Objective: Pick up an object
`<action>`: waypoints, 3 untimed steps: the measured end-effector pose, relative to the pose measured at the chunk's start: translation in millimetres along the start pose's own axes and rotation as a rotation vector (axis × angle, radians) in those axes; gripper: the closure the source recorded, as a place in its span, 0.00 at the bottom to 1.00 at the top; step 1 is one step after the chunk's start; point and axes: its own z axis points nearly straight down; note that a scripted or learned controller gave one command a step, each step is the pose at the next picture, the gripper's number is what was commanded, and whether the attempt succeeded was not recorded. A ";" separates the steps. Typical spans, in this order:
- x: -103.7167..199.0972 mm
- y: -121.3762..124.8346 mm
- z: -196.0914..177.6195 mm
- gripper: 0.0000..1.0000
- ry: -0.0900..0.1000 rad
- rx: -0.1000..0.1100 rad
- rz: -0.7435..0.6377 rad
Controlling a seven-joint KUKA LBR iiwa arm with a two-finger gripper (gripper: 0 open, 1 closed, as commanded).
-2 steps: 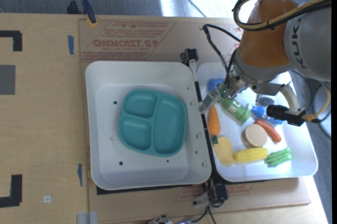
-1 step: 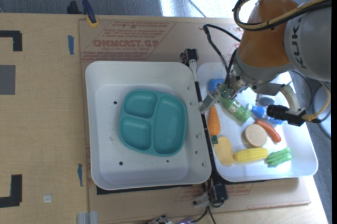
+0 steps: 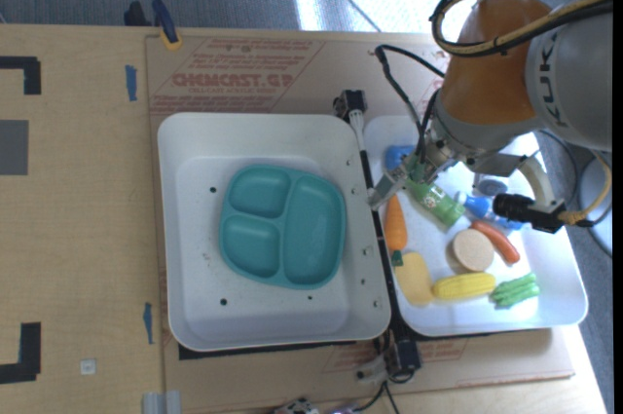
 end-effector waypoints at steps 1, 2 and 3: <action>0.0 0.0 0.0 0.00 0.000 0.000 0.000; 0.0 0.0 0.0 0.00 0.000 0.000 0.000; 0.0 0.0 0.0 0.00 0.000 0.000 0.000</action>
